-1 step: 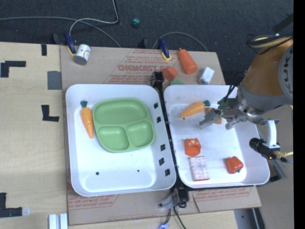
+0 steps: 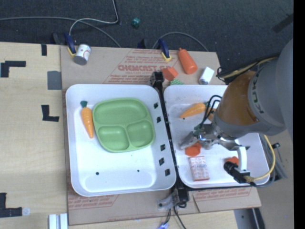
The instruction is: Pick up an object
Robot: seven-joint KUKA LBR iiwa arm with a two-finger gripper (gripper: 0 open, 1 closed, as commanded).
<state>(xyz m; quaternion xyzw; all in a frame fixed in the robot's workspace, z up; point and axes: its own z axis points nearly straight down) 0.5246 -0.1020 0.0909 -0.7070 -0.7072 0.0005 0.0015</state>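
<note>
The arm reaches in from the right and hangs low over the right bin point(image 2: 248, 178), its orange band above the wrist. The end effector point(image 2: 196, 138) sits near the middle of that bin, pointing toward the divider between the two bins. Whether it is open or closed cannot be told from here; the wrist hides too much of it.

Three things lie close to it in the right bin. A small red piece point(image 2: 192, 150) lies touching or just below the tip, on the near side. An orange carrot point(image 2: 193, 110) lies on the far side, its long axis running slantwise from lower left to upper right, a short way off. A small pink packet point(image 2: 198, 168) lies nearer the front wall, its long side running front to back.

In my judgement the red piece is the likeliest target, being closest; it lies just toward the front of the desk from the tip. Nothing is seen gripped.

The left bin point(image 2: 76, 142) holds a green divided plate point(image 2: 124, 124) and a second carrot point(image 2: 86, 120) just beside it, well apart from the arm.
</note>
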